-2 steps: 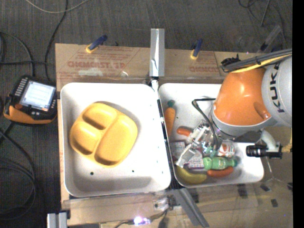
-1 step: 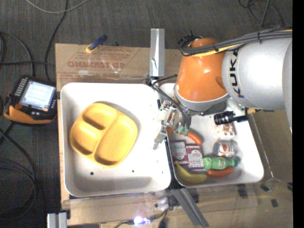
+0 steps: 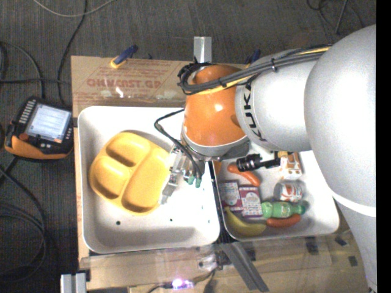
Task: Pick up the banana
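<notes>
While cables (image 3: 61, 5) cross dark carpet (image 3: 122, 17), 2 bins (image 3: 85, 224) top cardboard (image 3: 122, 84).

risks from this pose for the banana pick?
1. The pincer sits over the left bin beside the yellow tray, while the banana lies in the right bin: a close here would likely miss it.
2. A small box, a green bottle and a carrot crowd the banana, so a grasp could catch those instead.
</notes>
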Motion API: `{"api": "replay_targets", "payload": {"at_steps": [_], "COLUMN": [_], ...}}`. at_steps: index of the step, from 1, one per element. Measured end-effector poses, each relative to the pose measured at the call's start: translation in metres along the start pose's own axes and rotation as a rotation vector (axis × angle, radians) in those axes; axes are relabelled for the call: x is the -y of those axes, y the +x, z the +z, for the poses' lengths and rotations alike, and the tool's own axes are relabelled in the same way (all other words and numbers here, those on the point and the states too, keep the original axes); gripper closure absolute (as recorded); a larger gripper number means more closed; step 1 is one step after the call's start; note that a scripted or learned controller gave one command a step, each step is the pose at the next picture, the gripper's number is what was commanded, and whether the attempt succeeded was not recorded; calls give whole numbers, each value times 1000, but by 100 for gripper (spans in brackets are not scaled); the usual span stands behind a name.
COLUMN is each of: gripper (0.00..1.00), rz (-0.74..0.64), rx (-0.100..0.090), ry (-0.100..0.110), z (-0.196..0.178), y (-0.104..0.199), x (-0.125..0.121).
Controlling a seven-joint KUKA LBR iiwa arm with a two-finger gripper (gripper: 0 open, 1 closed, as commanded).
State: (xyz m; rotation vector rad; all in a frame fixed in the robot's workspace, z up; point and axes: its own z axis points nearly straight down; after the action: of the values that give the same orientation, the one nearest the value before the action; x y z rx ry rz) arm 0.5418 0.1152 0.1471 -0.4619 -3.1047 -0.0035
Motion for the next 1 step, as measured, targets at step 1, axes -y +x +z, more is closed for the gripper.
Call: {"api": "replay_targets", "payload": {"at_steps": [1], "gripper": [0], "rz": [37], "rx": [14], "ry": [-12], "z": [44], "y": [-59], "x": [-26]}}
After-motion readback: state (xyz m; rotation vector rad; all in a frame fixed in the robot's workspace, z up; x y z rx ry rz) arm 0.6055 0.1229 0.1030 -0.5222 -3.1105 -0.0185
